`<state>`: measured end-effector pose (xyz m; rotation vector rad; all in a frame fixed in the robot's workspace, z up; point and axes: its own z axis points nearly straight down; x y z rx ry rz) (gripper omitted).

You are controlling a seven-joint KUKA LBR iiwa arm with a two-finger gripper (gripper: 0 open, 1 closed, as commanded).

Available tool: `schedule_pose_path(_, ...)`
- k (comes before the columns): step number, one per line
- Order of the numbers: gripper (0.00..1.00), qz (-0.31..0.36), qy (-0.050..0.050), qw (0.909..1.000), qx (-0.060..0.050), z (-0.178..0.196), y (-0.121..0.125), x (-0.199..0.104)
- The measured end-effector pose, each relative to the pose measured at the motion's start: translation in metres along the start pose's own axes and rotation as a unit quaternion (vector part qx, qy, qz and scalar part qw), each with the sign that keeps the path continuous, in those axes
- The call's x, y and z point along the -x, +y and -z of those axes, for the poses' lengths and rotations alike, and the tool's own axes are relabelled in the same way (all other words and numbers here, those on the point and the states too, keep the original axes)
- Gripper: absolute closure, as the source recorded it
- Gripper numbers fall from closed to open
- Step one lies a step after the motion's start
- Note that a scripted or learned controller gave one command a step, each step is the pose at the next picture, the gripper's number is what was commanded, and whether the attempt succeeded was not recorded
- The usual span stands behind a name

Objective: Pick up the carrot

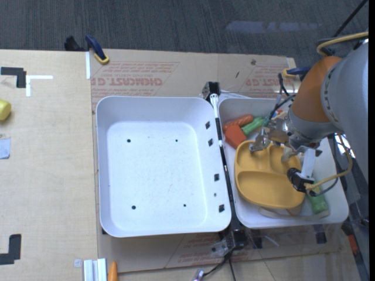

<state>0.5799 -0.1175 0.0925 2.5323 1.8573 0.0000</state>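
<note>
End effector [275, 147] hangs low in the right bin [334, 212], over the yellow dish [263, 186]; how far open it is I cannot tell. Just to its left and slightly beyond, the carrot [235, 133] lies on the bin floor, ungrasped. Picking remains entirely undone.

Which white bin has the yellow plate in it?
The right bin, under the robot arm. The yellow plate lies there beside the carrot.

orange carrot [235, 134] with green top lies in the right bin [281, 220].
</note>
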Motion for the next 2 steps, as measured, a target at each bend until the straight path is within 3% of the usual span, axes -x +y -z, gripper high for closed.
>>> schedule_pose_path(1,0.00,0.141,0.002,0.9901,-0.002,0.000,0.005,0.034)
schedule_pose_path(2,0.00,0.066,0.021,0.9976,-0.009,0.001,0.034,0.042)
